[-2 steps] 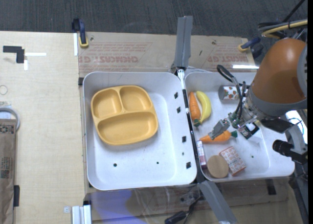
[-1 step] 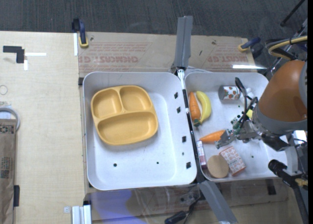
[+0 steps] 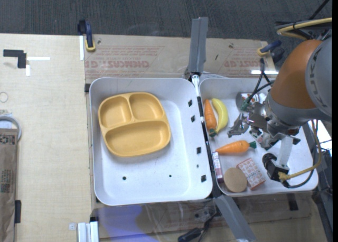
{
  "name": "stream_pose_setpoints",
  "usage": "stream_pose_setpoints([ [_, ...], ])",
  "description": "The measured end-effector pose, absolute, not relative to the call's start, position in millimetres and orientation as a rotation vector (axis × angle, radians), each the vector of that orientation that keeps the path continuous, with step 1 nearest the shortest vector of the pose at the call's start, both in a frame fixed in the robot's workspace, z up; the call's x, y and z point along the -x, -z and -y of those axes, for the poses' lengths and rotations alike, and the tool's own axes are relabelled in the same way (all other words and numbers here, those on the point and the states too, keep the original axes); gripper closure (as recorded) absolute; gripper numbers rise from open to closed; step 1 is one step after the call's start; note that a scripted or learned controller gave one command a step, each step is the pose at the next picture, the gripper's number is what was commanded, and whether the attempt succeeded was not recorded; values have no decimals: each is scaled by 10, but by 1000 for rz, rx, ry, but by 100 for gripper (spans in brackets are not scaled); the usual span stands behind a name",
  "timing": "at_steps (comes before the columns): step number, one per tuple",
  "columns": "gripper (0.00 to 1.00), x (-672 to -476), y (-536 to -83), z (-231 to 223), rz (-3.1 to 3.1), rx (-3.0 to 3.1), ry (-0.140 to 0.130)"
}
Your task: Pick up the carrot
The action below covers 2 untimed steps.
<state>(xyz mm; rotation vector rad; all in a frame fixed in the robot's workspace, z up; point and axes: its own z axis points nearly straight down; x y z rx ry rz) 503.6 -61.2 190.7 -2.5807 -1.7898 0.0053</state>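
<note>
An orange carrot (image 3: 233, 148) with a green tip lies crosswise in the middle of the right bin (image 3: 311, 183). A second orange carrot-like piece (image 3: 210, 115) stands lengthwise by the bin's left wall, touching a yellow banana (image 3: 221, 114). My gripper (image 3: 247, 129) hangs just above and to the right of the lying carrot, close to its green end. The grey wrist and orange band rise to the right of it. Nothing shows as held.
A round brown disc (image 3: 235, 179) and a small red-and-white box (image 3: 251, 173) lie at the right bin's front. A yellow divided plate (image 3: 134, 123) rests in the left bin (image 3: 153, 188). Cables loop by the right bin's right wall.
</note>
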Motion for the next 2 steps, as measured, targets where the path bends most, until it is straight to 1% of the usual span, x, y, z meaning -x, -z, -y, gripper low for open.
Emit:
stream_pose_setpoints([
  [1,0,-5302,-1048,1025,2064,2367,-4],
  [2,0,-4934,-902,1026,1642,2673,-7],
])
